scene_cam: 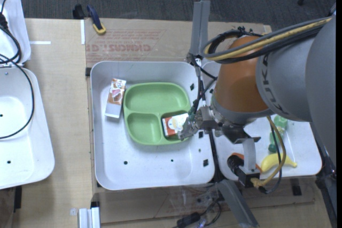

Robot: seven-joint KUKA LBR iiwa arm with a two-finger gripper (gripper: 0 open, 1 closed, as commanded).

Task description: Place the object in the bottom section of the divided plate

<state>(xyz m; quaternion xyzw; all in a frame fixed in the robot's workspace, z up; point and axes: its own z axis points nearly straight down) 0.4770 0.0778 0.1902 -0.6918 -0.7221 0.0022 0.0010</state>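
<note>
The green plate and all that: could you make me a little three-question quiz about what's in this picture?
1. True or false: the green plate sits in the left bin.
2. Which lies beside the plate, on its left? A) banana B) small box C) red-and-white packet
3. Fill in: the red-and-white packet lies in the plate's lower-____ section, right by the claw.

Key
1. True.
2. B: the small box lies on the bin floor, left of the plate. The banana is in the right bin.
3. right.
</note>
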